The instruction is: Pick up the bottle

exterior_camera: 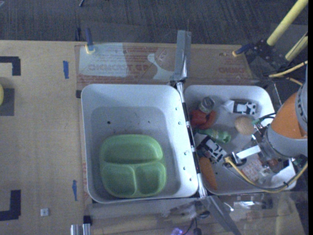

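Bottle: we take the small green bottle [218, 134] as our target. It lies on its side in the right bin [230, 88], out toward 9 o'clock from the bin's middle.
Around the bottle: a red thing with a grey top [202, 117] sits just beside it at 11 o'clock. A beige ball [243, 125] is near at 2 o'clock, and a black-and-white patterned piece [212, 150] just beside it at 6 o'clock.
Further out: a black-and-white carton [243, 106] is at the bin's 12 o'clock, and an orange stick [208, 173] lies along its 7 o'clock wall.
Gripper: the gripper [264, 163] is low in the bin's 4 o'clock corner, apart from the bottle.
Jaws: we cannot tell whether they are spread or pressed together.
Left bin: the left bin [98, 98] holds a green divided tray [133, 165] toward 6 o'clock.
Surface: we see a pale wooden bench [39, 146] with blue tape strips [65, 68] and black corner marks [11, 65].
Room: there is dark grey carpet [146, 9] at 12 o'clock and a yellow pole [291, 15] at 2 o'clock.
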`<action>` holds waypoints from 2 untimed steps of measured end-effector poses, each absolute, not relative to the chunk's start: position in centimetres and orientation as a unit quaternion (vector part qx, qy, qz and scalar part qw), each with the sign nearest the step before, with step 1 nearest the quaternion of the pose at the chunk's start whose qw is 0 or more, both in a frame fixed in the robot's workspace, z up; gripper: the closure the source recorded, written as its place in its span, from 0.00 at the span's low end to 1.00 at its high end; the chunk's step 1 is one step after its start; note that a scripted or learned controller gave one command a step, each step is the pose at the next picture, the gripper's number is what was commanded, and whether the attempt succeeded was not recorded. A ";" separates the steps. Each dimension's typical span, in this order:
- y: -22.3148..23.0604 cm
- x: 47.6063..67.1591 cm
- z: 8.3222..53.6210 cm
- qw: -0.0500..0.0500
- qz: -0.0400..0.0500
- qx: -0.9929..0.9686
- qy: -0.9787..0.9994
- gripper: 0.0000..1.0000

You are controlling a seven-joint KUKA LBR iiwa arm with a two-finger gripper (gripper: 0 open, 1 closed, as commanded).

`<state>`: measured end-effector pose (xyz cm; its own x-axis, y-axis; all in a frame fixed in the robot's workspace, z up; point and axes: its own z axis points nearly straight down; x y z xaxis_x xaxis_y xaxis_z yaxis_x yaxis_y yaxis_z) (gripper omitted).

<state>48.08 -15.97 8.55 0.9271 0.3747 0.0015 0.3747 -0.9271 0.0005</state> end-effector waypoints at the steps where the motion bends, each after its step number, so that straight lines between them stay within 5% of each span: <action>1: -22.3 47.9 12.5 -0.002 -0.003 0.995 0.102 0.00; 2: -13.2 48.0 8.5 -0.002 0.000 0.990 0.144 0.00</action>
<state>48.02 -13.25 8.47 0.9584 0.2856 0.0003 0.2856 -0.9584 -0.0040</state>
